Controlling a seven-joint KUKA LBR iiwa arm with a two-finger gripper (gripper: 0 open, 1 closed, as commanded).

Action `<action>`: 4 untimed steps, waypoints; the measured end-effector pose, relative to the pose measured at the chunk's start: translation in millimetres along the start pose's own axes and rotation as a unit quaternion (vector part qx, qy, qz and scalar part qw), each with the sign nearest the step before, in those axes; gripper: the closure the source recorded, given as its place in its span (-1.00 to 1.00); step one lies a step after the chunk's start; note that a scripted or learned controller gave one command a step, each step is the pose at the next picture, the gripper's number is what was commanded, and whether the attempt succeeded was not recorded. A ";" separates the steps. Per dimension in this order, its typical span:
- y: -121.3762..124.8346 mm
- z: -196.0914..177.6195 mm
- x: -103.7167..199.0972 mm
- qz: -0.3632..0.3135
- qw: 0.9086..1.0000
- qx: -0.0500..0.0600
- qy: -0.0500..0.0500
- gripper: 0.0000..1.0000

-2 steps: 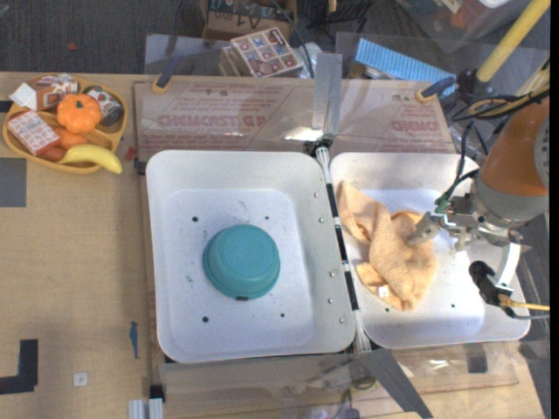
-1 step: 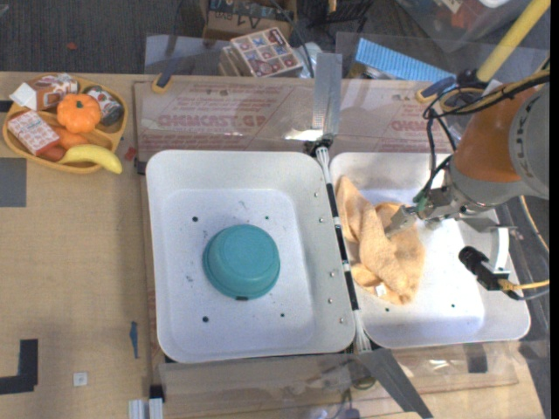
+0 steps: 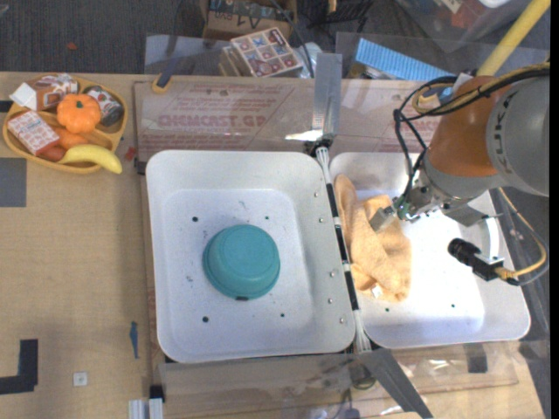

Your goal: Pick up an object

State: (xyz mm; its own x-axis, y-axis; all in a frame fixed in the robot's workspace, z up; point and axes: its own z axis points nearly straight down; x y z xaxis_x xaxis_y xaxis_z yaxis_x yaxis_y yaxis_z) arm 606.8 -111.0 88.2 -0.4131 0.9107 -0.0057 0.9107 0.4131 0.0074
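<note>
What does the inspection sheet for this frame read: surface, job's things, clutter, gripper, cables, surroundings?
Surface: wooden bench bearing left bin and right bin.
Job's things: teal bowl, upside down in left bin; orange cloth, crumpled along right bin's left side.
Clutter: nothing seen inside the bins besides these.
Gripper: gripper at the cloth's upper edge; grasp unclear.
Cables: black cables looping beside the arm.
Surroundings: bowl of toy fruit, cardboard boxes.

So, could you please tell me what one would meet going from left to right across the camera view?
Fruit bowl → teal bowl in the left bin → orange cloth in the right bin → pincer
</note>
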 end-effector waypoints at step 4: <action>3.4 -8.8 1.9 -0.004 1.000 0.001 0.001 -1.00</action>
State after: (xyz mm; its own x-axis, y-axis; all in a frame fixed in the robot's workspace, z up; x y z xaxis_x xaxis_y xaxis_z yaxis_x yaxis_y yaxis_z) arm 609.0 -107.8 97.1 -0.4210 0.9070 -0.0039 0.9070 0.4211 0.0064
